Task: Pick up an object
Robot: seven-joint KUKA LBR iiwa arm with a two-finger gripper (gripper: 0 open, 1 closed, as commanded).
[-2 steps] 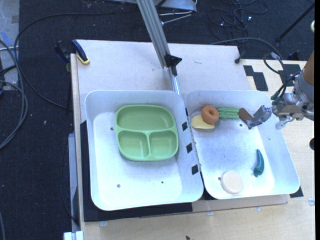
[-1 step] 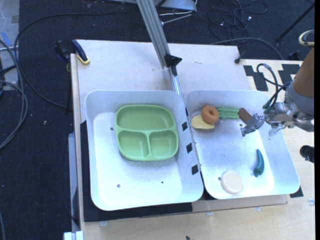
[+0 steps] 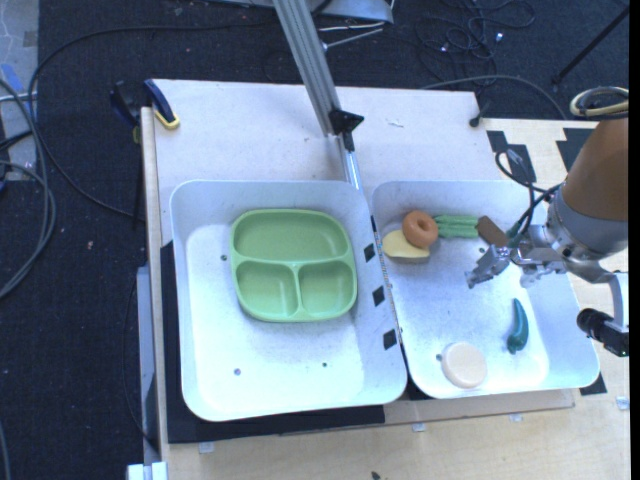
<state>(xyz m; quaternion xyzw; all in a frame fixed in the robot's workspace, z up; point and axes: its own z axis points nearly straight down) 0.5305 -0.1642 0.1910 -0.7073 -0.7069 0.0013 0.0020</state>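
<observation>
Over the right white bin (image 3: 560, 373), my fingers (image 3: 487, 266) hang slightly apart, holding nothing, between the orange ring-shaped donut (image 3: 420, 229) and green pepper (image 3: 516, 326).

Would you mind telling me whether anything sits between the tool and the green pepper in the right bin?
Nothing visible does. The tool hovers over bare floor of the right bin, and the green pepper lies just beyond it, toward the bin's near-right corner.

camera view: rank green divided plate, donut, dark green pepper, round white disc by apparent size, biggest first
1. green divided plate, largest by far
2-4. round white disc, donut, dark green pepper: too close to rank. The disc and donut look alike; the pepper is longer but thin.
</observation>
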